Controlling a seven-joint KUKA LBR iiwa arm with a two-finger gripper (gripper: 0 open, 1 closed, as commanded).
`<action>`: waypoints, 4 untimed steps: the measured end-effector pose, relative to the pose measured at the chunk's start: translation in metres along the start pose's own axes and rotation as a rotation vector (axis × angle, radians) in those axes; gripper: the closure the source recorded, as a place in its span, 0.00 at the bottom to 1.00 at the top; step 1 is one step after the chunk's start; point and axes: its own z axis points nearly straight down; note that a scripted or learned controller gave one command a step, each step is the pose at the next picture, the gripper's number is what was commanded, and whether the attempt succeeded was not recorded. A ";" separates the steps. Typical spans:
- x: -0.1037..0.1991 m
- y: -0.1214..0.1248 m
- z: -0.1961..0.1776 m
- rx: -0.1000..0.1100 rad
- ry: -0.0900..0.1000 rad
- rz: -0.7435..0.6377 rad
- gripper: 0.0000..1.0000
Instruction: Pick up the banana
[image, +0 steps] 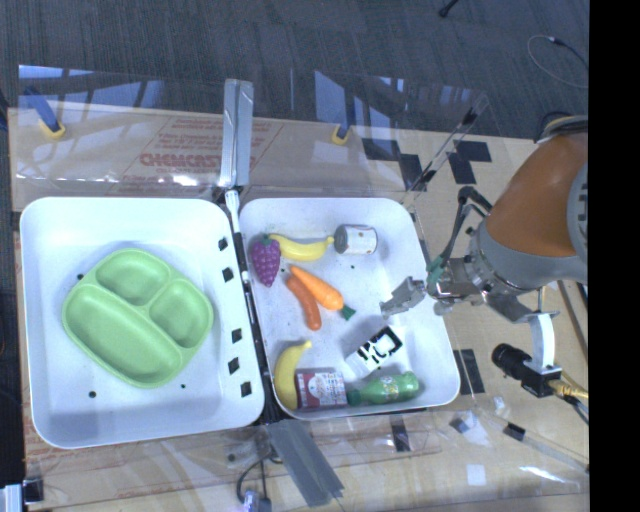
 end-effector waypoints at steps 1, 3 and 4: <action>0.042 -0.002 0.022 0.000 0.000 0.134 0.00; 0.051 0.163 0.143 -0.001 0.000 0.574 0.00; 0.055 0.163 0.134 0.004 0.000 0.562 1.00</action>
